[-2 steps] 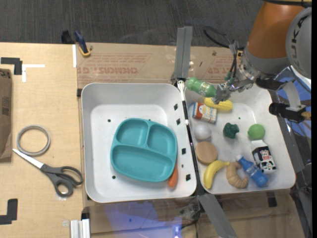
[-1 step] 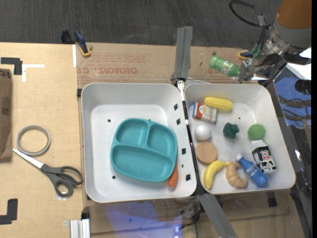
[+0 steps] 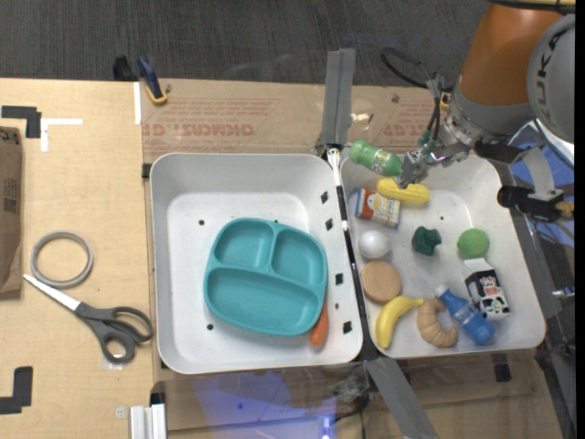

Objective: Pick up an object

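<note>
Cardboard and pale wood cover the bench, with steel scissors (image 3: 96,318) and a roll of clear tape (image 3: 61,257) at lower left. Left white bin (image 3: 174,190) holds a teal divided plastic tray (image 3: 265,277) with an orange carrot (image 3: 319,329) at its lower right edge. Right white bin (image 3: 526,286) holds a yellow corn cob (image 3: 403,191), green bottle (image 3: 375,157), banana (image 3: 393,316) and green ball (image 3: 473,242). At upper right the gripper (image 3: 419,161) hangs just above the corn cob; whether it is apart or together, I cannot tell.
</note>
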`<action>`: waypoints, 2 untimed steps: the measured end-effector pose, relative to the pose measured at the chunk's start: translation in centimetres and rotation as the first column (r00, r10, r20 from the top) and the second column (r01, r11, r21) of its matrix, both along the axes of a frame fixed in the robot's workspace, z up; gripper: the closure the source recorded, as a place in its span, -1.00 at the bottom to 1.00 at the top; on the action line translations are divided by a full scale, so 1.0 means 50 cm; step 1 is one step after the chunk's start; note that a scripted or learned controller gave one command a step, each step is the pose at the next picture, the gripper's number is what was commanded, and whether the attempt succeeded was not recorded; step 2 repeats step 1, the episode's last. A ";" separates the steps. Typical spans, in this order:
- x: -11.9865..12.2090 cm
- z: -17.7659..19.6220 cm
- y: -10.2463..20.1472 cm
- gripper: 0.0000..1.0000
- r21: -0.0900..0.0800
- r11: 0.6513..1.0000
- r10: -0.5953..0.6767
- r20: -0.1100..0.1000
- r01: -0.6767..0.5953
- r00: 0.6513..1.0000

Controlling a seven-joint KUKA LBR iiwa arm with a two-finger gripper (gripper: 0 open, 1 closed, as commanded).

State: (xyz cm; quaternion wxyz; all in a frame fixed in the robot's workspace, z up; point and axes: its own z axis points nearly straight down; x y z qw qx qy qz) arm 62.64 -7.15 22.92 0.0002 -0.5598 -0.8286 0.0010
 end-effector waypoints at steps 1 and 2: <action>0.006 -0.170 -0.303 1.00 -0.001 0.992 0.128 0.003 -0.128 0.992; 0.006 -0.170 -0.303 1.00 -0.001 0.992 0.128 0.003 -0.128 0.992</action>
